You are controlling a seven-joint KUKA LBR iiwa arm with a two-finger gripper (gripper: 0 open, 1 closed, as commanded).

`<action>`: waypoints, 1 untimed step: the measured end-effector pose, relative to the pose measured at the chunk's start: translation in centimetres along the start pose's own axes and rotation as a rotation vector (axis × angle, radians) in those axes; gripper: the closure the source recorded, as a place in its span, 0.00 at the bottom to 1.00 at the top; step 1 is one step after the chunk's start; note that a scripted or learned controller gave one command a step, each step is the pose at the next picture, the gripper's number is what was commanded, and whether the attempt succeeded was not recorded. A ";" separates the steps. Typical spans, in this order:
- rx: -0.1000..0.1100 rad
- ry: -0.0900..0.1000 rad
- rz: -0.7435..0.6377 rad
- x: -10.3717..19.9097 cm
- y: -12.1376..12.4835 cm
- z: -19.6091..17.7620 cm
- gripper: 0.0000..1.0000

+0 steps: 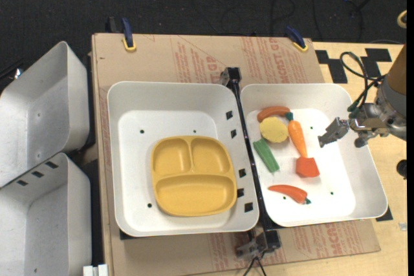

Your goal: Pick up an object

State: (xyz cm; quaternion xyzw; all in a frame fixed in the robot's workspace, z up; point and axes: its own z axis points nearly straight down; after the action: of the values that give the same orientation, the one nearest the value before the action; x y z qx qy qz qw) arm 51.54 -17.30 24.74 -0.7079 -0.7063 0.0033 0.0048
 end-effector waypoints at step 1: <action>-0.011 -0.002 -0.003 0.1 0.2 -0.6 0.00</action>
State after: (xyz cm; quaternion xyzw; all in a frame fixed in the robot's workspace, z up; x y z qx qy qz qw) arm 51.78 -17.25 25.29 -0.7068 -0.7074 0.0002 0.0001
